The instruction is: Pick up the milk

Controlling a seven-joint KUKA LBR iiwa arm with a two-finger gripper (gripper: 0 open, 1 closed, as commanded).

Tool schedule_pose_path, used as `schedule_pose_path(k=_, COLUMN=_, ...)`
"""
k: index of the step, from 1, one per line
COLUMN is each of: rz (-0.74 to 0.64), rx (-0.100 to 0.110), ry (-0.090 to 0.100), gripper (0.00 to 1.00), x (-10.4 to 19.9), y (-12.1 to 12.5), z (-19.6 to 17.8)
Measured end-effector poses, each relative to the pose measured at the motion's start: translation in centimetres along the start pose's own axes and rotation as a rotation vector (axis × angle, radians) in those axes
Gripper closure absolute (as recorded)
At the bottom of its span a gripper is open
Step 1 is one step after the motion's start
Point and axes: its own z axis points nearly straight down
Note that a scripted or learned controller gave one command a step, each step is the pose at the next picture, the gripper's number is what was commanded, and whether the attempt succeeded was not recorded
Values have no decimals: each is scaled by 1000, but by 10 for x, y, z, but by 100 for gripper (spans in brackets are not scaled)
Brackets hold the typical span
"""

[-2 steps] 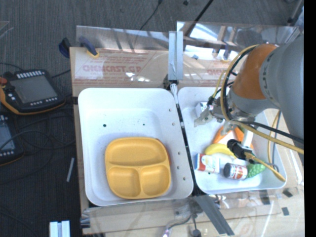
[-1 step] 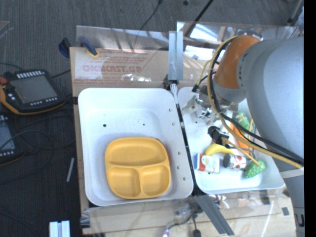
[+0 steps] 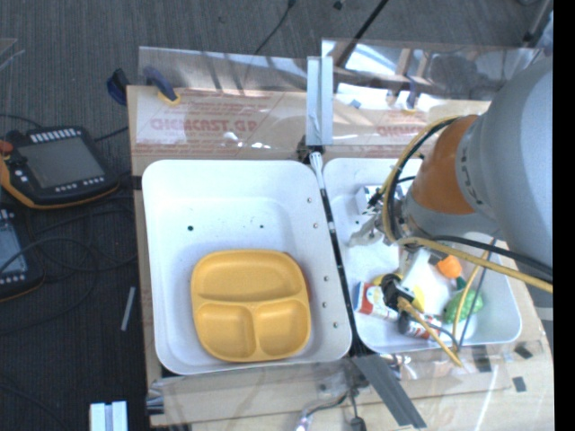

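White and boxy, the milk (image 3: 429,287) lies in the right bin (image 3: 503,330), a small carton with an orange cap end, tipped on its side among a jumble of toy food. The gripper (image 3: 382,218) hangs over the same bin, and the milk sits just below and a little to the right of it in the picture, nearer the front rim. I cannot tell how wide the jaws stand; cables and the wrist hide them. A green item (image 3: 467,303) touches the carton's far side from the jaws, and a red-and-white tube (image 3: 373,299) lies just below them. The carton looks light, stiff and smooth, likely a hollow toy, so it may slip. Its flat long sides seem the best hold, mid-body. A yellow tray (image 3: 252,303) rests in the left bin (image 3: 171,241), well apart.
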Motion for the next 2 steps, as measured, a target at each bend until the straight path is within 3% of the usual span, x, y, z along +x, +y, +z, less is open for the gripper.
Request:
schedule_pose_path(k=1, rz=96, rx=-7, ry=3, gripper=0, x=-29, y=-52, z=-2)
schedule_pose_path(k=2, rz=118, rx=2, ry=-3, gripper=0, x=23, y=35, z=1)
